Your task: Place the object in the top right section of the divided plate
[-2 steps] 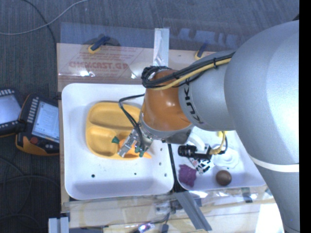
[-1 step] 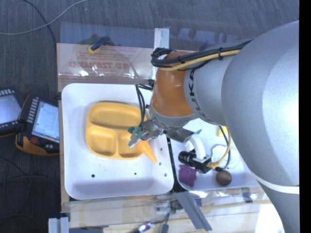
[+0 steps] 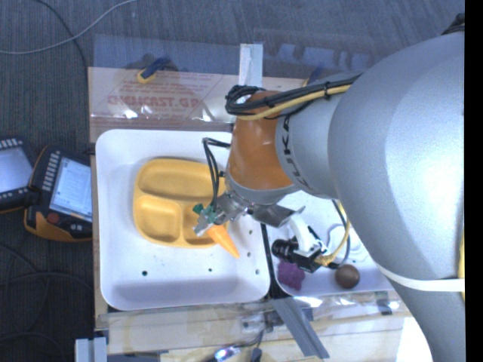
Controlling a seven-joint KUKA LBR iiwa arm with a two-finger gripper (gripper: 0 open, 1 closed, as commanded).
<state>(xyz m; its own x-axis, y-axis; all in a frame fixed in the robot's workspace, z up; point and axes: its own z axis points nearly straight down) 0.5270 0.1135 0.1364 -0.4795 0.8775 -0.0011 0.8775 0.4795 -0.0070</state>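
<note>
Above the left of 2 white bins, your grey KUKA arm reaches in from the right, its orange band directly over the yellow divided plate. The gripper hangs at the plate's lower right edge, and an orange toy carrot sits at its tip, green top up against the fingers and pointed end angling down and to the right toward the bin floor.

You can see the carrot's leafy end meeting the fingers, but the wrist crowds the view, and whether the fingers are closed on it or merely touching it cannot be told from here. The carrot's long axis runs diagonally, from upper left at the fingers to lower right, and most of its body lies off the plate, over the left bin.

The relation your next move turns on: the top right section of the plate lies up and slightly left of the carrot, largely hidden under the orange band. If the grasp is real, you likely need a short carry upward in the view before release; if not, the carrot probably stays at the rim.

In the right bin lie a purple object and a brown round one, well apart from the plate.
</note>
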